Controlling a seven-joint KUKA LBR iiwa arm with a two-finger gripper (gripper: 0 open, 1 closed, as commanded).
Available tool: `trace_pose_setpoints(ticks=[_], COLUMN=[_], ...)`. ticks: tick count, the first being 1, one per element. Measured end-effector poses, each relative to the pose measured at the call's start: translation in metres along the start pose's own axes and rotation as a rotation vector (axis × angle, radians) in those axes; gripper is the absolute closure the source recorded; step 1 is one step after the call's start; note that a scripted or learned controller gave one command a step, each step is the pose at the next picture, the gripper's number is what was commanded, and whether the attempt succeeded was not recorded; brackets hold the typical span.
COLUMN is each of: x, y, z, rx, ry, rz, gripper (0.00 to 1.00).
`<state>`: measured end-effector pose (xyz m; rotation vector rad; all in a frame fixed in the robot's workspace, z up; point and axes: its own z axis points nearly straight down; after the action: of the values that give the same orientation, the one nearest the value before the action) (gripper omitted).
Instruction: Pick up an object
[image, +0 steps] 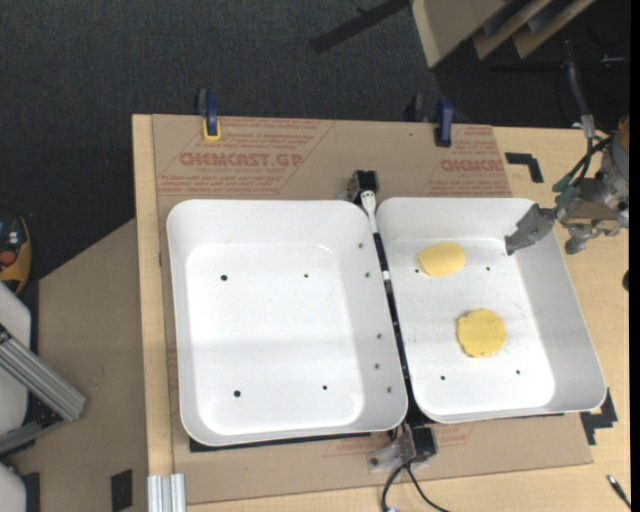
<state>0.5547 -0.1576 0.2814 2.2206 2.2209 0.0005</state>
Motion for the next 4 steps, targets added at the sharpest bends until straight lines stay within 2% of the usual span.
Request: trace_pose_setpoints(ticks=[1,2,3,4], x=[0.028,0.026,0.026,0.065], y=[0.013,-0.048,-0.045,0.047], z=[0.204,0.197,0.187,0.122], rx=[0.006,0.009,0.000,-0.012], ry=[0.003,0.003,0.001,-0.002], rz=[-0.001,0.003,0.001,-0.007], gripper=[0.00,0.00,1.00,1.00])
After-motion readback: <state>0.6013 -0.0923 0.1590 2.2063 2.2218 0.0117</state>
